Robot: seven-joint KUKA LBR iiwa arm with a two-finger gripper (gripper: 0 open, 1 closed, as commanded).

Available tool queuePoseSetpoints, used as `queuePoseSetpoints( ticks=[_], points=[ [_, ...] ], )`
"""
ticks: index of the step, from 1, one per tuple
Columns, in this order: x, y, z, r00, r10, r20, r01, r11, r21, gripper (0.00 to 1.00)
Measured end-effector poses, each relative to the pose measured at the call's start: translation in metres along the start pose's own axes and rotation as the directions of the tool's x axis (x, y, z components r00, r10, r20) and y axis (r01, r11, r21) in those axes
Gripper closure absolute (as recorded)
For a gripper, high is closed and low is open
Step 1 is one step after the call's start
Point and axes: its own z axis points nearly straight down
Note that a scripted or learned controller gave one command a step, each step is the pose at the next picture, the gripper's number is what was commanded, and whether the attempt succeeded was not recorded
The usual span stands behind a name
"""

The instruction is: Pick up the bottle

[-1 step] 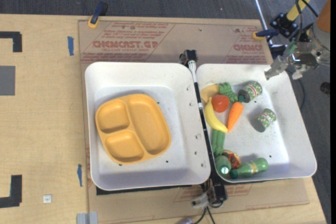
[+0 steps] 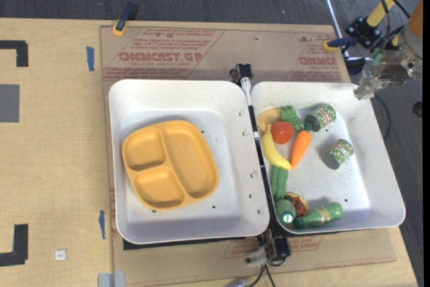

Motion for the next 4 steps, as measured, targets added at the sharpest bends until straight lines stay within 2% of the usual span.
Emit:
queuePoseSetpoints(
  ticks=[1, 2, 3, 4],
  points=[
    [-0.005, -0.039, 0.089, 0.919, -0.394, -0.003, 0.394, 0.919, 0.001, 1.00],
    [-0.005, -0.089, 0.126, 0.819, -0.573, 0.000, 0.573, 0.819, -0.003, 1.00],
    [0.062, -0.113, 0.125, 0.818, -0.576, 0.001, 0.576, 0.818, -0.004, 1.00],
    [0.062, -0.113, 0.126, 0.818, -0.575, 0.000, 0.575, 0.818, -0.004, 0.00]
  ],
)
